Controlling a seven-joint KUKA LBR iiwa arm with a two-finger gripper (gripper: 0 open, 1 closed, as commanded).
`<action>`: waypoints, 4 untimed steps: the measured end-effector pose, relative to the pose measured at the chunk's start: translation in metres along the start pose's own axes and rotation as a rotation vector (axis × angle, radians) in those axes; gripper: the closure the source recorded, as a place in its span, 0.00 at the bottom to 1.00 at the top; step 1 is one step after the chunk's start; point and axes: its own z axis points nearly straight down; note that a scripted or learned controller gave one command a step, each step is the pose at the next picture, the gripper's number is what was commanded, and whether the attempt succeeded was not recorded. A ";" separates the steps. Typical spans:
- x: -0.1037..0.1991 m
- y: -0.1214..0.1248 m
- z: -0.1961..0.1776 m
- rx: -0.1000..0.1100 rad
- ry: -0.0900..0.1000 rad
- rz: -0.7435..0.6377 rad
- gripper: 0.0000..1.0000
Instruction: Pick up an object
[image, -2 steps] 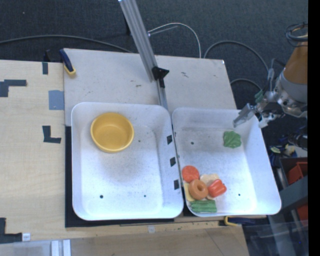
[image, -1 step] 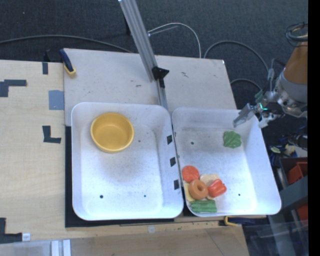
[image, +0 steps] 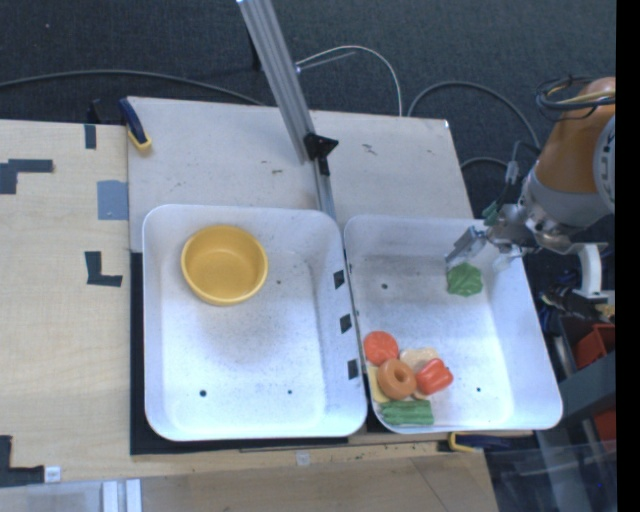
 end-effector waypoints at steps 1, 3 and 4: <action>-0.001 -0.007 0.063 0.002 0.000 0.002 0.00; 0.000 -0.006 0.081 -0.009 -0.004 0.000 1.00; -0.004 0.004 0.030 -0.011 -0.002 0.001 1.00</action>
